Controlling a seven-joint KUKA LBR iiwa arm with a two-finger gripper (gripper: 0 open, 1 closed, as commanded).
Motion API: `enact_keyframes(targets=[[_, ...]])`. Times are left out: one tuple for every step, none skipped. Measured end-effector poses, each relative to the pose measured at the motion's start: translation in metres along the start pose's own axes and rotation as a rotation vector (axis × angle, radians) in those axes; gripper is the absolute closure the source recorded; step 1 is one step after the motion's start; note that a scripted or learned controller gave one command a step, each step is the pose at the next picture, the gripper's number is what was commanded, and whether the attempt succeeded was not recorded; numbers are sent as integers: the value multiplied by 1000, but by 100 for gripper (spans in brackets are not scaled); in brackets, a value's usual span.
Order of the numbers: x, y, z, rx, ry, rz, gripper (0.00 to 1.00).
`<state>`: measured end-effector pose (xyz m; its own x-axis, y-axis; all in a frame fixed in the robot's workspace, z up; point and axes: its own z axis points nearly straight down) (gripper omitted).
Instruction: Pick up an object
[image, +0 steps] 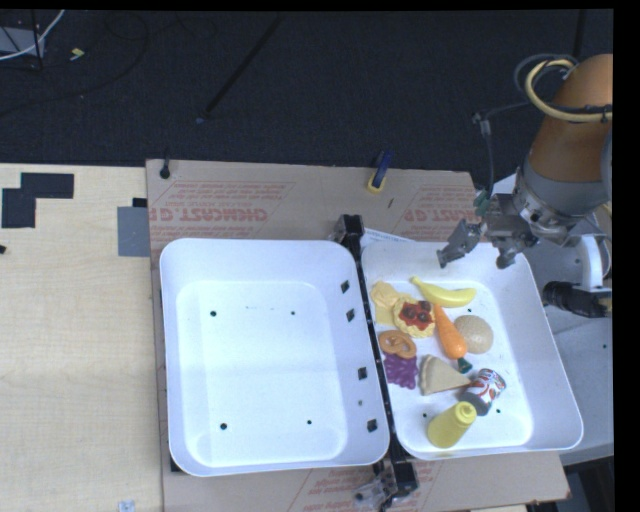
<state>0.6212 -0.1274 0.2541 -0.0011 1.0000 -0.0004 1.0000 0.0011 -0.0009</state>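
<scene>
From above, the arm (565, 130) comes in from the right, and its gripper (478, 248) hangs over the far edge of the right bin (545, 385). Its two fingers are spread apart and nothing is between them. All the toys lie in a bunch in the right bin, below the gripper. A yellow banana (445, 293) is the nearest to it. A carrot (448, 333) lies just under the banana, with a tan ball (474, 333) beside it. Purple grapes (401, 371), a small can (484, 388) and a yellow bottle (451, 425) lie closer to the front. The left bin (260, 260) sits beside the right one.
</scene>
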Motion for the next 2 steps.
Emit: enact_keyframes(targets=[[-15,5,145,14,3,1,0],[32,23,166,6,-2,-2,0]])
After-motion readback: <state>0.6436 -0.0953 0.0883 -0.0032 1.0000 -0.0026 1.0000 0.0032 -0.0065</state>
